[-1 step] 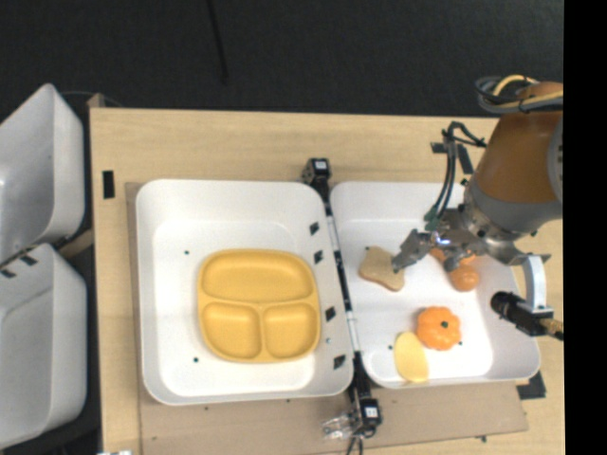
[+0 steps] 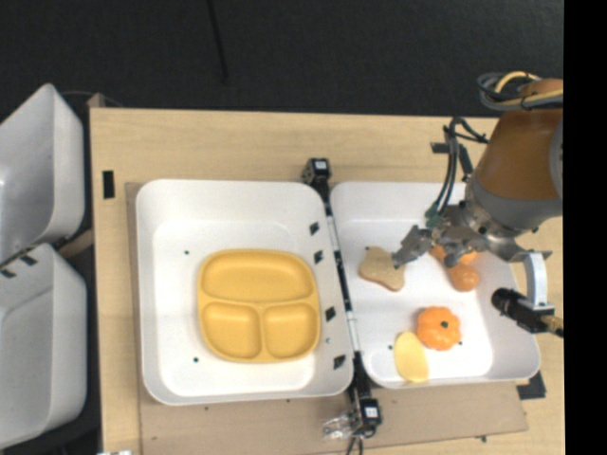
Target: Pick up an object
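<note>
We see the wooden tabletop (image 2: pixel 114 349) first, carrying two shallow white bins side by side. We take the right bin (image 2: pixel 379 202) as our landmark. Touching its left wall stands the left bin (image 2: pixel 166 368), and in the middle of that one lies a yellow divided plate (image 2: pixel 258 303), flat, with one long compartment above two smaller ones.

The arm (image 2: pixel 517 164), grey with an orange band, reaches in over the far right part of the right bin. Its end effector (image 2: pixel 438 245) hangs low over the upper middle of the right bin's floor; we cannot tell how far its fingers are parted, and we see nothing clearly between them.

Inside the right bin, an orange pumpkin (image 2: pixel 438 328) sits toward the near side, right of centre. A pale yellow oval piece (image 2: pixel 411 357) lies just beside it, toward the near wall. A tan cookie-shaped piece (image 2: pixel 381 268) lies at the left of the bin's middle, just beside the end effector. A small orange fruit (image 2: pixel 464 277) rests to the right of the end effector, close under the arm.
</note>
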Controlling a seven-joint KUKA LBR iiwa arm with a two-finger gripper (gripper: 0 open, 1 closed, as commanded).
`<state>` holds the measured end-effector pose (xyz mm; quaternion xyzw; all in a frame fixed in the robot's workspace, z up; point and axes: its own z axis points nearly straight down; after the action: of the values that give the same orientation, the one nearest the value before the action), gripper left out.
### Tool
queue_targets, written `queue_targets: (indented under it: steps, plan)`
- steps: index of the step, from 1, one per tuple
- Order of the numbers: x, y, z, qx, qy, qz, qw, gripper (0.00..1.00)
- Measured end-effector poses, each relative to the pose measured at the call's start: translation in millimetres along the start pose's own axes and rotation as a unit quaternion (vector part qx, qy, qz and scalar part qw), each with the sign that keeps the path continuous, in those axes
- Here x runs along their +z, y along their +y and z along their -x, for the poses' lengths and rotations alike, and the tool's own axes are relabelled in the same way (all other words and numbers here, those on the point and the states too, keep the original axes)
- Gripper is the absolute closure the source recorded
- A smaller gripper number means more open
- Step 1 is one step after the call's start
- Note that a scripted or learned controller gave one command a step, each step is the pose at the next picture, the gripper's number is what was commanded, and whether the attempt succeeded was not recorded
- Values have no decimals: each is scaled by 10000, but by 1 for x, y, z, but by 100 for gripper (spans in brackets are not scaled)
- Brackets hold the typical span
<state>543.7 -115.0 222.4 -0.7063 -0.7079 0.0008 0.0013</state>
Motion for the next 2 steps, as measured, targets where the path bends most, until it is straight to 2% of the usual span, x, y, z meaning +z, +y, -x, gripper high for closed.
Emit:
queue_targets:
  steps: [2]
  plan:
    - [97, -2, 11, 16, -7, -21, 10000, 0]
